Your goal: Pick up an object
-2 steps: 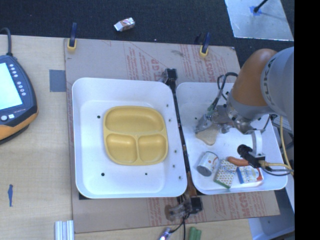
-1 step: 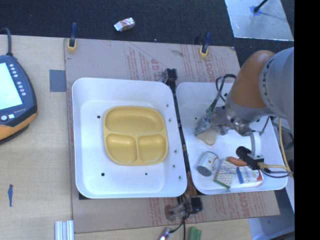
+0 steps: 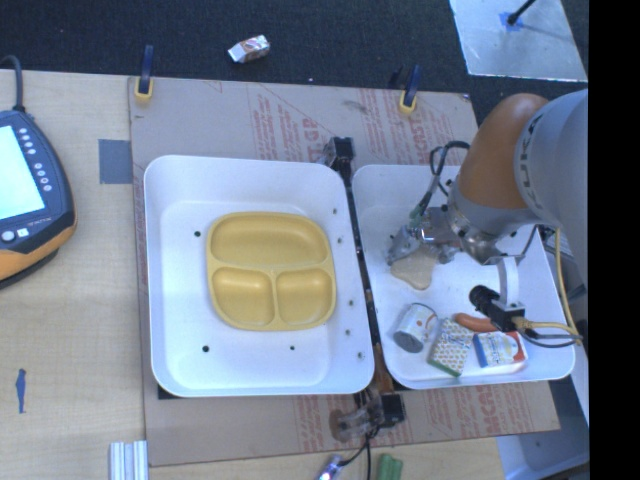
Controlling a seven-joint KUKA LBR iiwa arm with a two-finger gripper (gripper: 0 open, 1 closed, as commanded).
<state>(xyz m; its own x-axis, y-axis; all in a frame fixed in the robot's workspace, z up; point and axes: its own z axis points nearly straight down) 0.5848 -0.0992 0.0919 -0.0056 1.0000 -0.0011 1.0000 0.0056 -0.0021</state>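
Right bin (image 3: 385,193): claw (image 3: 412,244) seemingly lowered inside.

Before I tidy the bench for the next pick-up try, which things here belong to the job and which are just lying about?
Belongs to the job:
- pincer, low in the right bin
- tan flat piece just under it
- grey cup, speckled sponge, orange-handled tool

Just lying about:
- yellow divided plate in the left bin
- handheld controller
- crumpled wrapper on the floor
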